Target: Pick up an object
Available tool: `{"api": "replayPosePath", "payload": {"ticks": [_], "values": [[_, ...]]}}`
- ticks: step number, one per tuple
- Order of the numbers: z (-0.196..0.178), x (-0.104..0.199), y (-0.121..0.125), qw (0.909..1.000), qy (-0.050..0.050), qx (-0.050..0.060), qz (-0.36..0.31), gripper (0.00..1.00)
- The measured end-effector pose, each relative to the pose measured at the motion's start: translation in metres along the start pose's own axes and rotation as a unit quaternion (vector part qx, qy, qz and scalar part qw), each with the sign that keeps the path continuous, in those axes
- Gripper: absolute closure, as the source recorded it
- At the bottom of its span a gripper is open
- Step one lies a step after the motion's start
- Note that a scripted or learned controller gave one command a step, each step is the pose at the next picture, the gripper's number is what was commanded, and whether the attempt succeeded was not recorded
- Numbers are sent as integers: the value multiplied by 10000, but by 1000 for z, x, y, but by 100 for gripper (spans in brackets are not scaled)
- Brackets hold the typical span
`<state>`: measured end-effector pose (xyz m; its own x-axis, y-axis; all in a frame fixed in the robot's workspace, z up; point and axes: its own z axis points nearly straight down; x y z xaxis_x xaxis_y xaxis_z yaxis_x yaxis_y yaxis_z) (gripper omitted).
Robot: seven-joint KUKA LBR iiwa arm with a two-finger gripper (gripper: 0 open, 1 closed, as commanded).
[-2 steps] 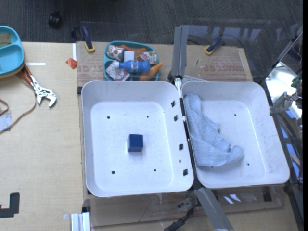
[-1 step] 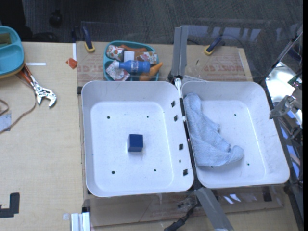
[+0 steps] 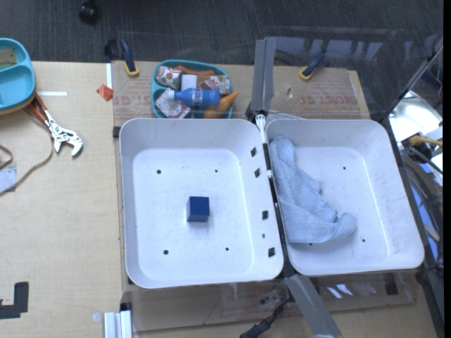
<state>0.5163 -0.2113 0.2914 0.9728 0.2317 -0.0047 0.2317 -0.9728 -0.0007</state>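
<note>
A small blue cube (image 3: 199, 208) sits near the middle of the left white bin (image 3: 141, 259). A crumpled grey-blue cloth (image 3: 303, 197) lies along the left side of the right white bin (image 3: 394, 245), running from the back corner toward the middle.
Behind the left bin stands a teal bowl (image 3: 161, 71) packed with several small items. On the wooden bench at the left lie a wrench (image 3: 62, 136) and a blue tray (image 3: 13, 72). Two clamps (image 3: 127, 56) hold the board's far edge.
</note>
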Motion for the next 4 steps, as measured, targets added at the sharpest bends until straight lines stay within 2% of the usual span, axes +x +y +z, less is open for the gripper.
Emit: {"api": "replayPosePath", "payload": {"ticks": [1,2,3,4], "values": [[3,31,-11,9999,-4,-1,148,0],[-5,27,18,9999,0,0,162,0],[-40,49,23,9998,4,-2,-189,0],[39,57,-107,10000,-8,4,-78,0]]}}
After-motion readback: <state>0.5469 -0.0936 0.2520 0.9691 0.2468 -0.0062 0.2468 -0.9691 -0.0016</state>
